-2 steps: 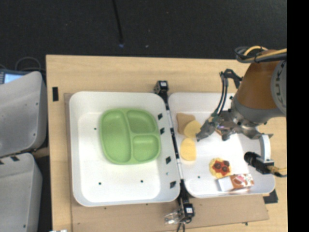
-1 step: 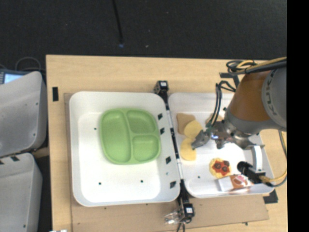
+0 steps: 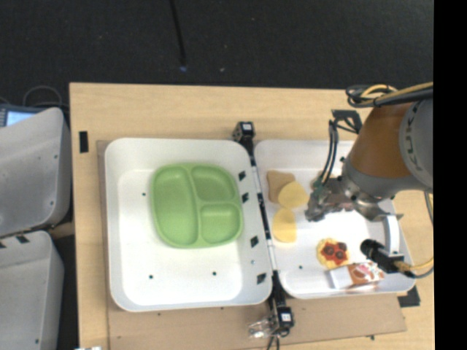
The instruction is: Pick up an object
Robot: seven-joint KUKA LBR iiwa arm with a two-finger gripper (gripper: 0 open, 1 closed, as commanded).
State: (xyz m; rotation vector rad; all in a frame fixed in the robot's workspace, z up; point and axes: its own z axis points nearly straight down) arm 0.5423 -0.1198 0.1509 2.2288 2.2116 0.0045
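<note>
Setting: a pale wooden counter (image 3: 87, 115) over a dark floor (image 3: 219, 28), bearing two shallow white bins side by side.

Right bin (image 3: 306, 150), five loose objects:
- Upper yellow piece (image 3: 293, 195), rounded, in the left half of the bin, just left of the gripper. Its upper left edge touches or overlaps the tan slab.
- Tan slab (image 3: 277, 181), squarish, nearest the bin's top left corner.
- Lower yellow piece (image 3: 284, 227), rounded, directly below the upper one, close to the bin's left wall.
- Round yellow piece with red spots (image 3: 333, 252), lower middle of the bin, apart from the others.
- Red and white piece (image 3: 361, 273), at the bottom edge, just right of and below the spotted one.

Gripper (image 3: 318, 208): over the middle of the right bin, beside the upper yellow piece. No object can be seen in its grasp. Whether it is released or clenched cannot be told from this angle. The arm (image 3: 383, 148), grey with an orange band, enters from the right.

Left bin (image 3: 131, 268), one object:
- Green divided plate (image 3: 195, 204), three compartments, all bare, lying flat a little above and right of centre.

Surroundings: pale grey moulded shapes (image 3: 29, 166) stand off the counter's left edge.
</note>
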